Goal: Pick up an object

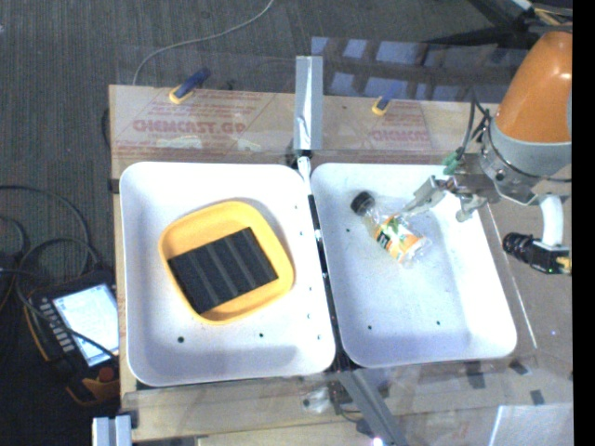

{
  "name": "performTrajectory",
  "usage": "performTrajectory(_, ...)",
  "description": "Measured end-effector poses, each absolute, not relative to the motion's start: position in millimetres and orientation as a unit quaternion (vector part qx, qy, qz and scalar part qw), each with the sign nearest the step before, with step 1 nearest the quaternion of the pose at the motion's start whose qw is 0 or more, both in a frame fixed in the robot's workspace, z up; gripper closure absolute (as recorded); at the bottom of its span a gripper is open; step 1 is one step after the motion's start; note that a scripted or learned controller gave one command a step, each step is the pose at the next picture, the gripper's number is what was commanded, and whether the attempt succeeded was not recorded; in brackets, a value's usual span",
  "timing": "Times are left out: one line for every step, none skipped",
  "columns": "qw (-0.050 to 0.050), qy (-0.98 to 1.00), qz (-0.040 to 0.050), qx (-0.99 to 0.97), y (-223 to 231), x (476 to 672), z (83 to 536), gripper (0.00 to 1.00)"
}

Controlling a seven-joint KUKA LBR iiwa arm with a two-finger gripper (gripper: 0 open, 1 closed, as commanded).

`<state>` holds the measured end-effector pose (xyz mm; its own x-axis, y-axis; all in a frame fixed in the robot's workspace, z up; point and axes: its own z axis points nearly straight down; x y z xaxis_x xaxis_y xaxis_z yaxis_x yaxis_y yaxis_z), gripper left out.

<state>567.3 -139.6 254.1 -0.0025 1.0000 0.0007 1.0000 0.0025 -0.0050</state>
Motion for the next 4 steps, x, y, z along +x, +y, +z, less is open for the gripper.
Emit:
performTrajectory(0.002, -0.777, 0.0010, -0.630, -143.4, 604.2, 106.7, 0.00)
performTrajectory(-0.006, -0.786, -0.0023, -0.618, -140.0, 593.8, 91.8, 0.00)
performTrajectory(-0.005, -0.786, -0.0029, -0.618, -139.1, 594.1, 98.6, 1.00)
performTrajectory(0.002, -0.773, 0.0014, -0.634, -41.4, 603.3, 181.1, 1.00)
